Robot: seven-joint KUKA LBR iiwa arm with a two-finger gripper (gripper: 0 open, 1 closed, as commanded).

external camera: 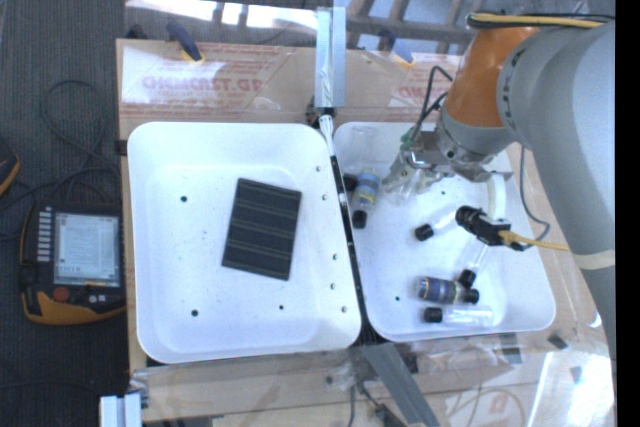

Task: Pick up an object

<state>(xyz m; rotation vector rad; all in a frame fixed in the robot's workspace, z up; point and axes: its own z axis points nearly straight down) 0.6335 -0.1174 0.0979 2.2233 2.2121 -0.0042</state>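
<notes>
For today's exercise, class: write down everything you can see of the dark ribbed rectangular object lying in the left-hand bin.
The dark ribbed slab is a flat rectangle, black or very dark grey, with a few shallow ridges running across its width. It looks like matte plastic or rubber, though the material cannot be told for certain. It lies flat on the floor of the left bin, near the middle, its long side turned slightly clockwise from the bin's edges. It touches nothing but the bin floor and stands apart from the walls. The gripper is over the right bin.

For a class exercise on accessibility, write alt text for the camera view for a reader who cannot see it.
A grey arm with an orange band lowers its gripper into the right bin, among small bottles and caps. The left bin holds a dark ridged panel.
</notes>
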